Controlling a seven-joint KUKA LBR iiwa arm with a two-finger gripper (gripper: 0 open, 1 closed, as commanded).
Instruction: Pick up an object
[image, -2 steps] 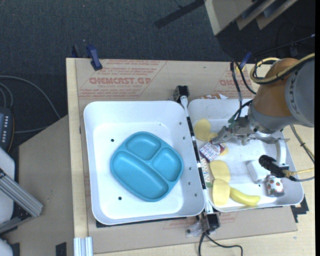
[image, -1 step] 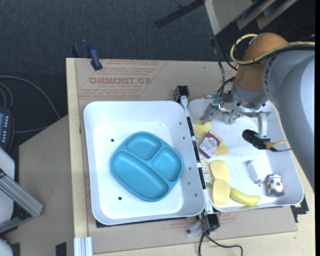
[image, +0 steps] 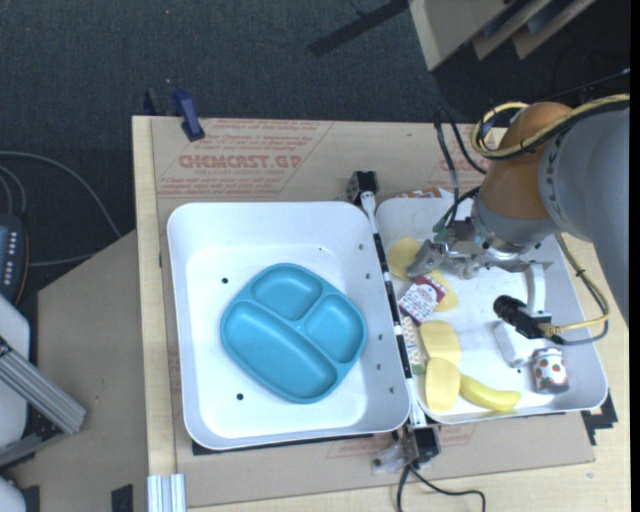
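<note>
arm (image: 580, 150) cut off by the frame edge at three o'clock, right bin's (image: 590, 385) upper half hidden beneath it, small packet's (image: 421, 299) print too blurred to read

Robotics lab: cardboard-topped bench (image: 250, 150), 2 white bins (image: 190, 300), loose cables (image: 60, 190).

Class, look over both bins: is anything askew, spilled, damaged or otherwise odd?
Nothing looks spilled or broken. The blue divided plate lies at a slant in the left bin, alone there. The yellow pieces, the small packet and the rest are crowded together in the right bin, under the gripper.
</note>
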